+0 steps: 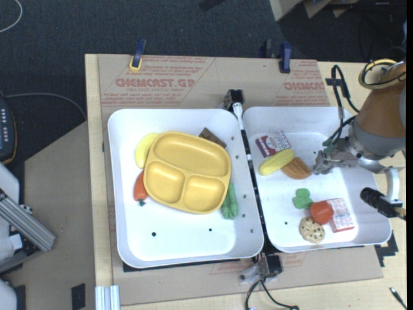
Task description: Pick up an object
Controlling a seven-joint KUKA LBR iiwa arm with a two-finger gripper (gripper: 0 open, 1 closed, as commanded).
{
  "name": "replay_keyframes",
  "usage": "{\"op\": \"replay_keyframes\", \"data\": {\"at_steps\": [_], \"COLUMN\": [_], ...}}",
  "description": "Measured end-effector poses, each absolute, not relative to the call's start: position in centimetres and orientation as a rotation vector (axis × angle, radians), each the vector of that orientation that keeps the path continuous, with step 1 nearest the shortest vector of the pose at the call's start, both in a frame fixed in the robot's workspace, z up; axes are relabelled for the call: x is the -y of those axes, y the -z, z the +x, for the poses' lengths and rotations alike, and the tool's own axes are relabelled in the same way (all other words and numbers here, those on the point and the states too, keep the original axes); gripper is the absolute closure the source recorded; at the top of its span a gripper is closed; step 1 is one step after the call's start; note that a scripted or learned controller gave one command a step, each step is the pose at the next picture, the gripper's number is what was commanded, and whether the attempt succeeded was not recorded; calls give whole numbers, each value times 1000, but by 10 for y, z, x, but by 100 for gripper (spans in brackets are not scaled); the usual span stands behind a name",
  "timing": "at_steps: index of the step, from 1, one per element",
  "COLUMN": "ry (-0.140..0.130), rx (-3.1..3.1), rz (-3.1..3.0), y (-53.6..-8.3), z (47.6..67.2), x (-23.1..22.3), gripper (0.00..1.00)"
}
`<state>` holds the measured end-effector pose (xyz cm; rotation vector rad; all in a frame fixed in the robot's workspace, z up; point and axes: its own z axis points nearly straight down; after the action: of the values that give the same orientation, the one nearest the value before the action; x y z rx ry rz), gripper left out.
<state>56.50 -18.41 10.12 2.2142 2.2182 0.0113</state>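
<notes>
My gripper [321, 163] hangs over the right bin [284, 118], near its right side, just right of a brown bread-like piece [298, 168]. A yellow corn cob [275, 162] lies beside that piece, touching it. Behind them rests a small red and white packet [272, 142]. Toward the front of the bin are a green toy [301, 198], a red tomato-like toy [321, 211], a second red and white packet [342, 214] and a cookie [312, 230]. Nothing shows between the fingers.
The left bin [129, 192] holds a yellow divided plate [187, 172] lying over a yellow item [144, 148], a red-orange item [140, 188], a green item [230, 204] and a brown piece [211, 136]. Clamps sit on the board's far edge.
</notes>
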Motion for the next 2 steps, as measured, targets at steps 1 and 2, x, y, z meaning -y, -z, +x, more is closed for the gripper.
{"op": "replay_keyframes", "data": {"at_steps": [1,2], "ry": [-5,-3], "rx": [-2218,-2218], "rz": [2215,2217], "y": [-165,-210], "z": [569,574], "x": [181,186], "gripper": [100,100]}}
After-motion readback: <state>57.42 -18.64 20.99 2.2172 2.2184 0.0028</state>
